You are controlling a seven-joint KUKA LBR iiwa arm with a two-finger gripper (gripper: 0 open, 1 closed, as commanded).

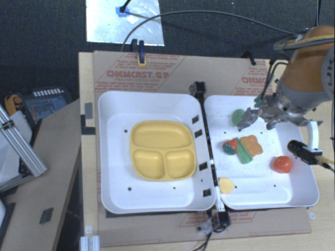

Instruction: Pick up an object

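- Two white bins lie side by side: the left bin (112, 140) carries one yellow divided tray (161, 149), and the right bin (261, 187) carries five small objects
- The five: a green round piece (238, 115) near the far edge, a green stick (244, 150) lying over an orange flat piece (253, 145), a small red-and-teal piece (230, 147) touching the stick's left side, a red round piece (282, 164) near the right edge, and a pale yellow disc (226, 185) at the near left corner
- The green stick is long and narrow, its long axis running from the far edge toward the near edge, slightly tilted
- The gripper (250, 117) hangs just beside the green round piece, near the far edge; whether its jaws are spread or closed cannot be told, and nothing is seen between them
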